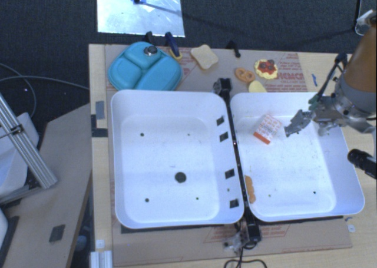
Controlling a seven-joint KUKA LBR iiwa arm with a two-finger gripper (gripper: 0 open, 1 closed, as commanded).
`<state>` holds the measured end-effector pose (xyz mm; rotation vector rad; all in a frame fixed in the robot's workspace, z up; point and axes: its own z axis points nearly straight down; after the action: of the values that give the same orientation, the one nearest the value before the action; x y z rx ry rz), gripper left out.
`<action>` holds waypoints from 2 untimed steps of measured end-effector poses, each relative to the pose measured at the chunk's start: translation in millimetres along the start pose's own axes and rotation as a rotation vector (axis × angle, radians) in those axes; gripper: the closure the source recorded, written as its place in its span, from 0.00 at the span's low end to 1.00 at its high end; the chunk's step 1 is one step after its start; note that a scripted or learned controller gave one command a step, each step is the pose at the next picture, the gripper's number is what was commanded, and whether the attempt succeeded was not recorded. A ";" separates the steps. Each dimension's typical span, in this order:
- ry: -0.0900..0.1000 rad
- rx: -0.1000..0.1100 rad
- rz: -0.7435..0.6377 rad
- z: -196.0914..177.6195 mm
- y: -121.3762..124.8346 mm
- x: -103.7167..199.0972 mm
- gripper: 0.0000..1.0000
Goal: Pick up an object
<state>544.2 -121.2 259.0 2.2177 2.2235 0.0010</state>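
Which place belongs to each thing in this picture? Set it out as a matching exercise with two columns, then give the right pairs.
Things:
1. blue divided plate
2. white and orange packet
3. dark round piece
4. toast slice

Places:
A. inside the right bin
B. inside the left bin
C. on the bench behind the left bin, at its far left corner
D. on the bench behind the bins, near the middle

Pairs: 1-C, 2-A, 3-B, 4-D
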 end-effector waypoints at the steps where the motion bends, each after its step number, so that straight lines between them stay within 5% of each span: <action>1: 0.001 0.002 -0.004 130.7 55.6 0.5 0.00; 2: 0.003 -0.011 -0.002 171.7 114.5 -36.5 0.00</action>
<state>658.9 -157.5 87.5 2.2111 2.2222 0.0163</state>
